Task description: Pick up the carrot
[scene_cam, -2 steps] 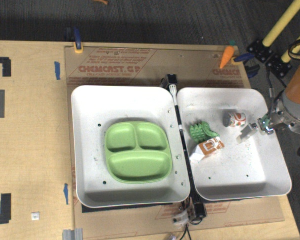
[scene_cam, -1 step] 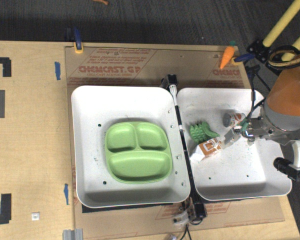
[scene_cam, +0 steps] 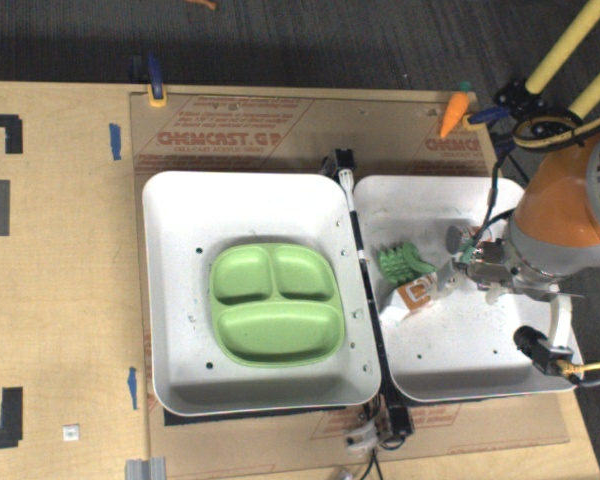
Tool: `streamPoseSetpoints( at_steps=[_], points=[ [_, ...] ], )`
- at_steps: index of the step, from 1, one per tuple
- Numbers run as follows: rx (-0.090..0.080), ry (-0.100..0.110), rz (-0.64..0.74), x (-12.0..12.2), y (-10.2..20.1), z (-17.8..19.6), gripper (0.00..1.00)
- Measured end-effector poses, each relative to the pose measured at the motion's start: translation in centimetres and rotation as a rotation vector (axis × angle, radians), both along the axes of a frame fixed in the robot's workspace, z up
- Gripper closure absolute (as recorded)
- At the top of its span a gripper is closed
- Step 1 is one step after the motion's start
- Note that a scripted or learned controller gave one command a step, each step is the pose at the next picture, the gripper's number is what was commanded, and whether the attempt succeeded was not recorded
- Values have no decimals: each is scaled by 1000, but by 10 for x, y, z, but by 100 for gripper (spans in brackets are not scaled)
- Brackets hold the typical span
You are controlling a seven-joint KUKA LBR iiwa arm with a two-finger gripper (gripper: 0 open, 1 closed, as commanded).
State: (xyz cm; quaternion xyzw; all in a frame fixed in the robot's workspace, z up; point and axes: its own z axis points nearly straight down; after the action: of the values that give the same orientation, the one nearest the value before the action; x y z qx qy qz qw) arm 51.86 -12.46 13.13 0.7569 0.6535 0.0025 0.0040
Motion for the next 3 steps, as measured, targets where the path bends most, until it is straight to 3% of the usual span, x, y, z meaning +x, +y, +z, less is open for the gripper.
streamPoseSetpoints(
  at_steps=[1,2,3],
  points=[
    [6,7,-409,-24,14,1,0],
    [7,12,-482,-40,-8,-9,0],
    [6,9,-382,-39,150,53,0]
  ],
)
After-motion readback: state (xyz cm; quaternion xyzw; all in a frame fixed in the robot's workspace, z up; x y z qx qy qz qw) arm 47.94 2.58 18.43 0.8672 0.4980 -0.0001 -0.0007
